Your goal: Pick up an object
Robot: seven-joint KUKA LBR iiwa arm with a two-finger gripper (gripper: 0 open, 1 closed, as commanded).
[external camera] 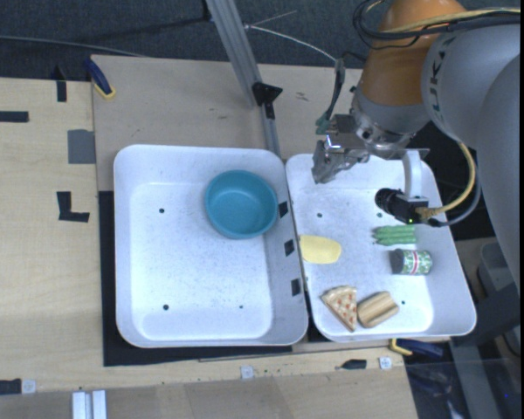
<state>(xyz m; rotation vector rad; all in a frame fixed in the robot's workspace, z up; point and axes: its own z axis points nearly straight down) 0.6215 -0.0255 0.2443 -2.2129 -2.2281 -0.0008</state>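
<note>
My gripper hangs over the far left part of the right bin, with nothing seen between its fingers. In that bin lie a yellow lemon-like piece, a pizza slice, a bread roll, a green bean pod and a small green can. A blue bowl sits in the left bin, near its far right side. The yellow piece lies below the gripper in the view, apart from it.
A slanted metal pole crosses the bench behind the bins and ends near their shared edge. A black fitting with cables sits at the right bin's far side. Black tape marks lie on the wooden bench to the left.
</note>
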